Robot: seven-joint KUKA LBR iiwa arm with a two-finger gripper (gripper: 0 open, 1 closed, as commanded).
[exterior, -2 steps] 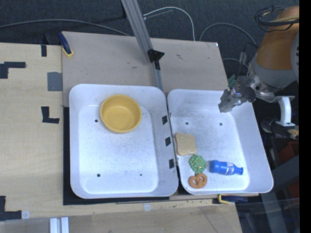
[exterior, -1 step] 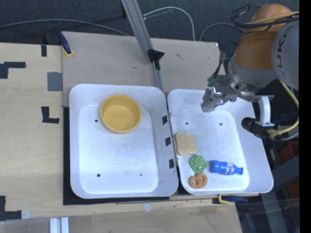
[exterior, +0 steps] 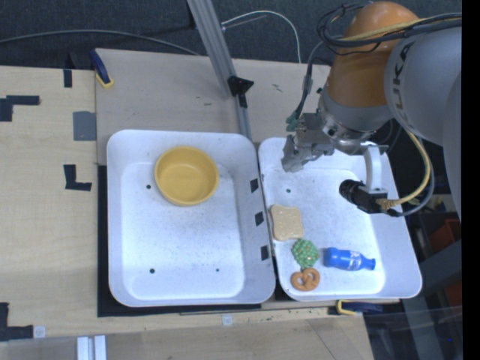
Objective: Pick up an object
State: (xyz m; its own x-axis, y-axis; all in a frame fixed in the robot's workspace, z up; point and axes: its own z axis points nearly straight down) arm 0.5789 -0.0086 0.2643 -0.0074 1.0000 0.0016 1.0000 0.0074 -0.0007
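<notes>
At the near edge of the right bin point(exterior: 397, 272), toward six o'clock, four small things lie close together: one brown pretzel point(exterior: 305, 279) nearest the rim, one green knobbly piece point(exterior: 304, 252) touching it just above, one blue bottle point(exterior: 347, 259) lying on its side at three o'clock from the green piece, and one tan square like a slice of bread point(exterior: 286, 222) at twelve o'clock from the green piece, close to the bin's left wall. Nothing lies over any of them. Across the divide at nine o'clock, the left bin point(exterior: 127, 268) holds one yellow bowl point(exterior: 187, 175), upright in its far half. Farther back in the right bin, the gripper point(exterior: 294, 158) hangs over the bin's far left corner, well apart from the four small things, with nothing seen between its fingers; how far they are spread cannot be told. Beyond, a grey pole point(exterior: 214, 40) slants across the bench point(exterior: 45, 163) at twelve o'clock, and one blue clamp point(exterior: 101, 69) sits at eleven o'clock.
</notes>
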